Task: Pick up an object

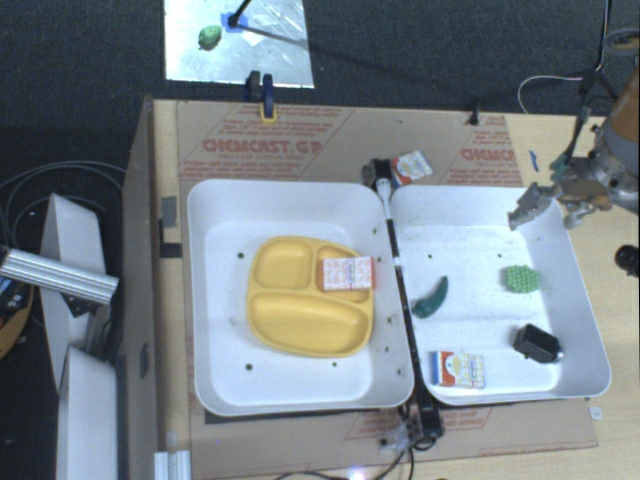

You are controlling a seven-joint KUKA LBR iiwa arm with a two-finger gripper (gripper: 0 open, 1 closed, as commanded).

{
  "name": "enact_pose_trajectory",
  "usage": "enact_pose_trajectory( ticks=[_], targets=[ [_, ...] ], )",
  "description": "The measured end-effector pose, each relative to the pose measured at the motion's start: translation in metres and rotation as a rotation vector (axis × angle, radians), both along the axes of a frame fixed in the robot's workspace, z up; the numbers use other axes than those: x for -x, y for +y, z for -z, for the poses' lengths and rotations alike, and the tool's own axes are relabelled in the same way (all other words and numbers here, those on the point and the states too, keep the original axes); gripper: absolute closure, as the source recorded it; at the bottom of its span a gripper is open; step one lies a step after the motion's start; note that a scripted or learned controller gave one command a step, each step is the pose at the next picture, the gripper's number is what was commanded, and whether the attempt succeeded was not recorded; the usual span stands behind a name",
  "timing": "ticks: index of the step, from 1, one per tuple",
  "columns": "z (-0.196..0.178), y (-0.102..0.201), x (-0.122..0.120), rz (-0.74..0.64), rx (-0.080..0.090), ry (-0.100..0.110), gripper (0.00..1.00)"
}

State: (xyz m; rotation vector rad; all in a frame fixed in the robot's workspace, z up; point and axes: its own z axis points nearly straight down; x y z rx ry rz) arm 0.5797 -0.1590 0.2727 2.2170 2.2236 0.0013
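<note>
You are at the approach step: the gripper (548, 208) hangs over the far right edge of the right bin (470, 203), and nothing has been picked up yet. Its two fingers show at the far right rim, spread well apart, one pointing down-left toward the bin wall and the other nearer the wrist. The jaws stand wide open, with nothing between them and no object touching them.

Your candidates all lie in the right bin. The green round scrubby piece (520, 279) sits nearest, below the gripper. The dark green curved object (431, 296) lies near the divider between the bins, the black block (537, 344) sits toward the near right corner, and the small printed box (457, 368) rests at the near edge. In the left bin (220, 268) a yellow divided tray (300, 313) carries a small pink-and-white carton (346, 273).

By my reading, the next move calls for you to bring the jaws over one object, likely the green scrubby piece, line them up across it, then descend and close.
</note>
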Motion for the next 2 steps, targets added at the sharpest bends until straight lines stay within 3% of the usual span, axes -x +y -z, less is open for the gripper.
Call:
enact_pose_trajectory(
  ticks=[1,2],
  targets=[
    [0.096,-0.024,0.002,0.002,0.0,0.002,0.0],
    [0.157,-0.047,0.006,0.003,0.0,0.003,0.0]
  ],
)
